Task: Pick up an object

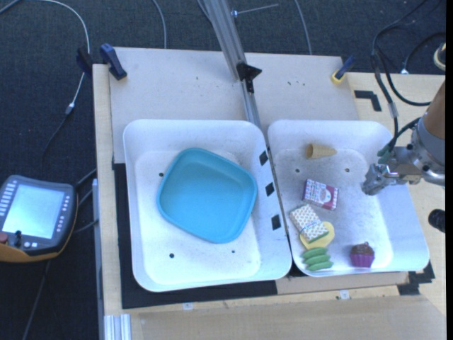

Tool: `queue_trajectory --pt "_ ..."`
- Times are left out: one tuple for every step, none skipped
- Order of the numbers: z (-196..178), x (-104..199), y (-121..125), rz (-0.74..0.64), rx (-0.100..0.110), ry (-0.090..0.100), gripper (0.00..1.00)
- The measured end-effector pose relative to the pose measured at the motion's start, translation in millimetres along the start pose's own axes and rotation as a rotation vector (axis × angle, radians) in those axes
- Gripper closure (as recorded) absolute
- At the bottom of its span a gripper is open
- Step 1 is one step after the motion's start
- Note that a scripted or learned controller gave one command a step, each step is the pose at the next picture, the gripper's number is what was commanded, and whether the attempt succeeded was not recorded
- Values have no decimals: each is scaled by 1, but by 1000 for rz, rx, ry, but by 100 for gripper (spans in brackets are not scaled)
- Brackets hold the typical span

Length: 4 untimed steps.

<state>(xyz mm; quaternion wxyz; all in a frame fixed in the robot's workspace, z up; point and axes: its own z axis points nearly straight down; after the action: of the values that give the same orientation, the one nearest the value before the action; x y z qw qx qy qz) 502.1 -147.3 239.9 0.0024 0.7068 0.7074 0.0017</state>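
The arm comes in from the right and its pincer [374, 180] hangs over the right edge of the right bin [396, 222], above bare white floor. Nothing sits between its tips, and from here I cannot tell whether it is released or clenched; the end is a small grey lump against the white. To my eye this is the approach step: no object has been taken, and the arm has yet to settle over one.

The things to choose from lie in that same bin, mostly towards its left and near side. Closest to the pincer is a small red-and-white carton [320, 194], lying flat and a little askew, with open floor all round it. Below it a checked white packet [305, 218] touches a yellow piece [317, 232], and a green pod-like toy [318, 260] lies just beside that against the near wall. A purple, berry-like toy [362, 254] stands alone near the bin's front, and a tan cone [320, 150] lies on its side towards the far end.

I would guess the carton or the purple toy is the easier target, each standing apart from its neighbours. The next move calls for shifting left over one of them, coming down and closing on it squarely.

The left bin [141, 190] carries a light-blue square plate [207, 194].
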Motion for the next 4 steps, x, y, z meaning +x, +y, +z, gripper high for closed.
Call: queue_trajectory --pt "-49 0 1 0 0 0 100" --pt "-37 42 14 -3 6 2 100" --pt "-35 83 31 -3 6 2 100" --pt "-21 130 44 -4 7 2 100"
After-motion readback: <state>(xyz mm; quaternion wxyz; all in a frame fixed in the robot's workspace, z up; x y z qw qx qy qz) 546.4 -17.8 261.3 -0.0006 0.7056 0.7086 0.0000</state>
